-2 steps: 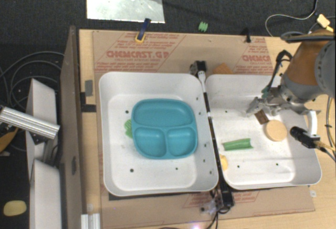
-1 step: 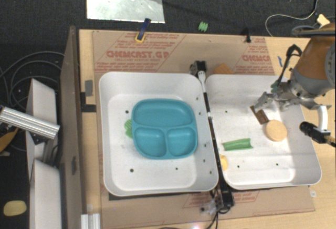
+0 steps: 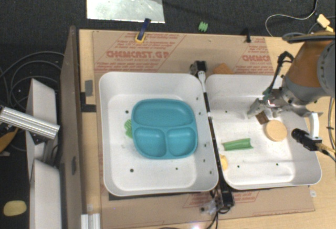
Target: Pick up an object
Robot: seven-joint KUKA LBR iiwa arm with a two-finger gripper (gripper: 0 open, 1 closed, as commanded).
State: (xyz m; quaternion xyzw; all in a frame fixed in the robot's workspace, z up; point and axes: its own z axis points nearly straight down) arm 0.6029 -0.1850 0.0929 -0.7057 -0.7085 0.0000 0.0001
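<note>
Green pod (image 3: 237, 144), smooth, elongated

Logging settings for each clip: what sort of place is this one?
Probably a robotics lab bench: two white bins on brown board, a grey-and-orange arm's gripper over the right bin, loose cables on dark carpet.

Arm (image 3: 310, 73) enters from right, orange band above wrist; gripper (image 3: 261, 108) low, pointing left.

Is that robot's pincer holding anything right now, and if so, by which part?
It cannot be told. The pincer sits low in the right bin, just beside the tan round disc, but nothing is visibly gripped.
</note>
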